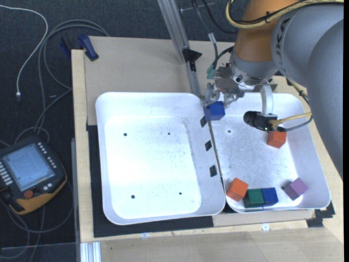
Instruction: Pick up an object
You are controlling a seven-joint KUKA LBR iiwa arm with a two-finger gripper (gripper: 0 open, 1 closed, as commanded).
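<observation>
— Pale wood tabletop (131, 53), dark carpet all round it. Where is the pincer (217, 101)?

— Low over the seam where the two white bins meet, near their far end. A blue block (216, 112) sits right at its tip.

— Gripping it?

— I cannot tell whether the pincer is open or closed on that block; the two touch or nearly touch, no more than that is clear.

— And nearby?

— In the right bin (315, 152), an orange block (276, 139) lies alone toward the middle. Along the near wall runs a row: a second orange block (237, 189), a green block (253, 197) touching a darker blue block (269, 195), then a purple block (295, 188) a little apart.

— The left bin (100, 113)?

— White, speckled with dark dots.

— Farther out?

— A blue clamp (87, 47) on the tabletop's far left corner, and a handheld control unit (28, 173) on the carpet, left.
</observation>
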